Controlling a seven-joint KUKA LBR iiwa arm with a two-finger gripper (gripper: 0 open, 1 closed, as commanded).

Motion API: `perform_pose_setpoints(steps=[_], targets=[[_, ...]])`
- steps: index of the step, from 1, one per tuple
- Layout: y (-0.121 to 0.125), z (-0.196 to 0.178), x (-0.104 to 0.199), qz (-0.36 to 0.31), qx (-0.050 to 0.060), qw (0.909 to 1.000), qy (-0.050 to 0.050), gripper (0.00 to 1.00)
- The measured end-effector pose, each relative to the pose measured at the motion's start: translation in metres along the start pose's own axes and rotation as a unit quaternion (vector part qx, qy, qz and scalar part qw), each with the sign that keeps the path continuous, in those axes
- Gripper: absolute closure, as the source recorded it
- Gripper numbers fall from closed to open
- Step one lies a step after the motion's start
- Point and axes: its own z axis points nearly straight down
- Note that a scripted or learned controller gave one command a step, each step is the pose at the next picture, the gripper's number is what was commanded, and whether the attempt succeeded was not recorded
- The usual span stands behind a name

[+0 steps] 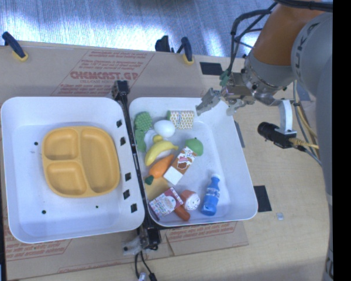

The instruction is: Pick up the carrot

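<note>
The carrot (159,167) is orange with a small green top. It lies slanted in the right bin (237,174), left of middle, under the banana (158,151) and against a small juice carton (181,161). My gripper (217,104) hangs over the bin's far right corner, up and to the right of the carrot and well apart from it. Its fingers stand open with nothing between them.
Around the carrot are a white egg (164,127), a green vegetable (143,124), a patterned box (182,119), a green fruit (194,146), a blue bottle (211,195) and a sausage (181,212). A yellow divided plate (79,160) sits in the left bin (17,215).
</note>
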Motion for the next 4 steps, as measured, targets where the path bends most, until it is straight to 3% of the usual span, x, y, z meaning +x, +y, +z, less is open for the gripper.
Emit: perform_pose_setpoints(steps=[1, 2, 3, 4], targets=[[-0.081, 0.086, -0.007, 0.069, 0.001, 0.9976, 0.001, 0.00], [-0.045, 0.179, 0.046, 0.022, -0.001, 0.9998, 0.000, 0.00], [-0.076, 0.180, 0.071, 0.068, 0.001, 0.9977, 0.001, 0.00], [-0.076, 0.170, 0.071, 0.066, 0.002, 0.9978, 0.001, 1.00]])
